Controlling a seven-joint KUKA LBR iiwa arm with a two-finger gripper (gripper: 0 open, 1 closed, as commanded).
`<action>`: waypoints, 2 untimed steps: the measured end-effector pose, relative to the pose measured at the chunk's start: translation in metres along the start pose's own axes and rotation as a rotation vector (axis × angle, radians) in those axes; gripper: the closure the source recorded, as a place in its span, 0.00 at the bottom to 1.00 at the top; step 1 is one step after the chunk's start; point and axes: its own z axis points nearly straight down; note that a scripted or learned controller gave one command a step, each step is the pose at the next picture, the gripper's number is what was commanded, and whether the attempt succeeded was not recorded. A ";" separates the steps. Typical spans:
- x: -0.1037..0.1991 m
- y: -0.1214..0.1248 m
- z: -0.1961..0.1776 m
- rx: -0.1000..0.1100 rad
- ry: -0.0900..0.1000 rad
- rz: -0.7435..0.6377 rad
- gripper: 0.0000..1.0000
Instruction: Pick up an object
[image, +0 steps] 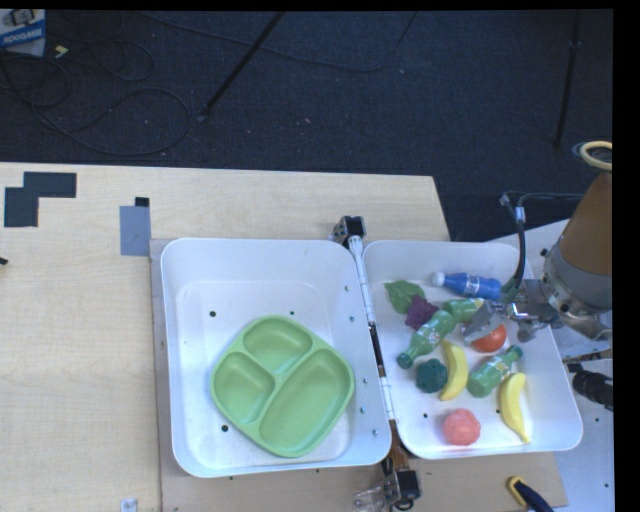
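While the pincer (492, 322) (grip unclear) hovers, a glossy, curved banana (514, 405) lies nearby.

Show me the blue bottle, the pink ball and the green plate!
blue bottle (472, 285), camera view, middle of its body.
pink ball (461, 427), camera view, its top.
green plate (283, 385), camera view, middle ridge.

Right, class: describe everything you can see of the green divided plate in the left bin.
The green divided plate is pale green and looks like smooth plastic. It is rounded, with three compartments, one small, two larger. It lies flat, face up, on the floor of the left bin, toward its near right part. Nothing rests in it.
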 end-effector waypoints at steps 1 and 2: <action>-0.018 0.021 0.128 -0.003 -0.001 0.001 0.00; -0.020 0.020 0.119 0.000 0.001 0.008 1.00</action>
